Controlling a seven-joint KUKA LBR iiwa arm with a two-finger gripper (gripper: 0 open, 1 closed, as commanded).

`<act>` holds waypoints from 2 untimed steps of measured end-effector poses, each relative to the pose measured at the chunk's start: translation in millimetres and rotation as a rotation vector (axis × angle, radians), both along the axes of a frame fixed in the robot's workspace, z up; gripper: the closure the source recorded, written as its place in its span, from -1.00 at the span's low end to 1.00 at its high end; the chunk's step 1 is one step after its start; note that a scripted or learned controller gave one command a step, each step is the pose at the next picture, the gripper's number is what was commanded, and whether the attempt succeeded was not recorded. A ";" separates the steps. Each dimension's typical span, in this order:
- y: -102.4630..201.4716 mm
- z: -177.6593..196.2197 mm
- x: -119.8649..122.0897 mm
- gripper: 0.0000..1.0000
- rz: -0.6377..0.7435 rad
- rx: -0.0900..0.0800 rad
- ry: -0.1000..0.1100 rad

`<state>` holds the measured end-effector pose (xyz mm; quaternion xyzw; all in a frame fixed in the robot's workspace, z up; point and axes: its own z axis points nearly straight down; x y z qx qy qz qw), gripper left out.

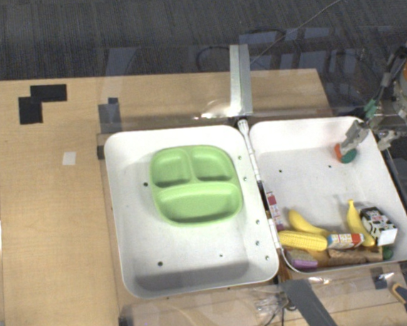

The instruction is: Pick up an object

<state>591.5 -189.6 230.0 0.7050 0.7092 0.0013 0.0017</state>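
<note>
My gripper reaches in from the right edge, over the back right part of the right bin. Just under its tip, on the bin floor, lies a small orange and green object. I cannot tell whether the gripper touches it. Along the front of this bin is a heap: a yellow banana, a second banana, a corn cob, a white and red tube and a black and white item.
The left bin holds a green divided plate. A metal post stands behind the seam between the bins. Wooden bench top lies to the left.
</note>
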 end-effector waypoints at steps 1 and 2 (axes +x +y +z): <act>-16.1 -67.5 -35.0 -1.00 0.036 -0.001 0.001; -14.3 -141.4 62.2 -1.00 0.088 -0.002 -0.006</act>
